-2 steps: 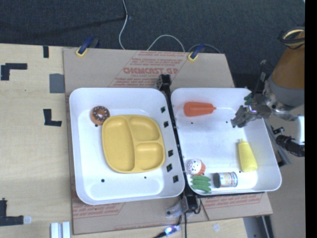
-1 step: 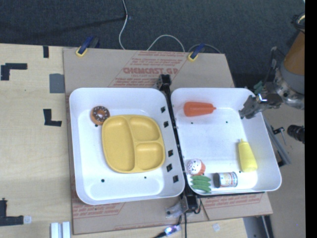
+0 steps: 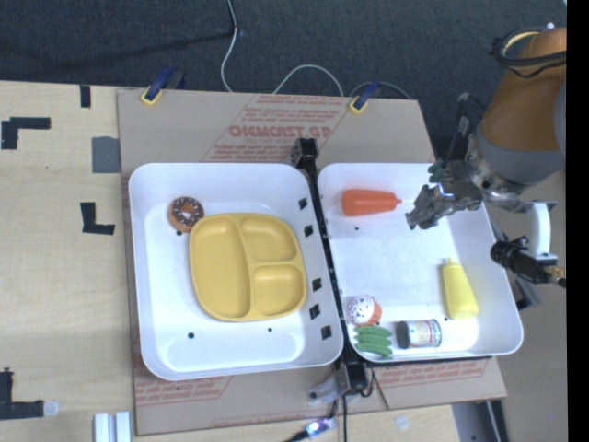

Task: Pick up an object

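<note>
My gripper hangs over the right bin, near its upper right part, just right of an orange carrot that lies near the bin's top edge. Nothing shows between its dark fingers. Lower in the same bin lie a yellow mustard bottle, a small jar with a dark lid, a green pea pod and a white-and-orange ball-like toy. In the left bin sit a yellow divided plate and a chocolate donut.
A black divider with clips runs between the two bins. The bins rest on a cardboard sheet with blue-and-yellow clamps at its top corners. The arm's grey body stands at the right.
</note>
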Robot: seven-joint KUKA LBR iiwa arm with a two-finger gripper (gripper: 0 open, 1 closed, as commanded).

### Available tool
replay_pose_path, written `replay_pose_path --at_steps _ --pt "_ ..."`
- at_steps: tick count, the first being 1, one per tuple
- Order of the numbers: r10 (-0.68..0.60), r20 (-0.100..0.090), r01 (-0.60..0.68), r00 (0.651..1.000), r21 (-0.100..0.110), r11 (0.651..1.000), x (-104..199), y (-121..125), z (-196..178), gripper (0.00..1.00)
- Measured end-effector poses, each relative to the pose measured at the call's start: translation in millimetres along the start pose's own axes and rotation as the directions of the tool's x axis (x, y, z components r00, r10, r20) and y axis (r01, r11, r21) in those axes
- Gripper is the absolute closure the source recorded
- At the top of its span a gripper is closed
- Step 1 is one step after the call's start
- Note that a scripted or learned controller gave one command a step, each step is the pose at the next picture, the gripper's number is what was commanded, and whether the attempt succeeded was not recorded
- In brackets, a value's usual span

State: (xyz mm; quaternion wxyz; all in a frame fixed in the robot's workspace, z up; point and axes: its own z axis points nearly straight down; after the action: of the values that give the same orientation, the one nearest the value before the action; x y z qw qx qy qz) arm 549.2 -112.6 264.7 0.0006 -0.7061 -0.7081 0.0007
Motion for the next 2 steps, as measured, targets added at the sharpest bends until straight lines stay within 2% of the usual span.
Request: replay_pose_path --at_steps 1,2 --pt "0.001 0.000 -0.001 1.000 0.001 1.000 47 -5 19 1.00" --pt "-0.001 -0.001 0.001 1.000 0.000 1.000 98 -9 15 1.00"
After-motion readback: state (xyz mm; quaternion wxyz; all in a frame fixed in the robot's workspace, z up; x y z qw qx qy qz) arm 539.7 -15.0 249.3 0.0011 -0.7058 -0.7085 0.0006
